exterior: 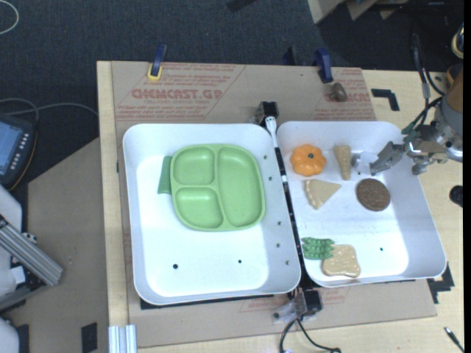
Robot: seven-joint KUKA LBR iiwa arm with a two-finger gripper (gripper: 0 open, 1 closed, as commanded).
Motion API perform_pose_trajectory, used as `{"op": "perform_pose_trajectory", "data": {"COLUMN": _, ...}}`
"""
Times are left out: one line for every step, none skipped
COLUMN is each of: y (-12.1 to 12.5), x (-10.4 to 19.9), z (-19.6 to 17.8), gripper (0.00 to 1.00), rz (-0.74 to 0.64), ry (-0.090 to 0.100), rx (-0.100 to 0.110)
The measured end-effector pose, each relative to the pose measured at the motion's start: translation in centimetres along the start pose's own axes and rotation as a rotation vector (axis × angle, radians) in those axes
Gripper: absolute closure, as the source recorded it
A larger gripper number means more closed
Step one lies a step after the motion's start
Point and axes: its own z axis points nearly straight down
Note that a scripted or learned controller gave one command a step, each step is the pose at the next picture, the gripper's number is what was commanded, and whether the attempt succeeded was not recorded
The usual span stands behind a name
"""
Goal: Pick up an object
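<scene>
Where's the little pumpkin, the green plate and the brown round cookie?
pumpkin (307,160): camera view, middle of its orange body.
green plate (218,187): camera view, central divider.
brown round cookie (373,194): camera view, middle of its top.

A robotics lab or test cell, not a home. A brown paper-covered bench board (221,87) printed with red lettering (it reads "CHEMCAST") is held down by a yellow spring clamp (156,66) and a blue spring clamp (322,63). Loose cables (44,112) trail over dark grey carpet (110,13), beside a silver aluminium rail (29,252).
</scene>
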Motion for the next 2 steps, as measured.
{"op": "perform_pose_trajectory", "data": {"y": 0.1, "x": -0.1, "z": 4.3, "gripper": 0.0, "rz": 0.0, "ry": 0.0, "rx": -0.001}}
{"op": "perform_pose_trajectory", "data": {"y": -0.8, "x": 0.0, "z": 9.1, "gripper": 0.0, "rz": 0.001, "ry": 0.0, "rx": 0.0}}
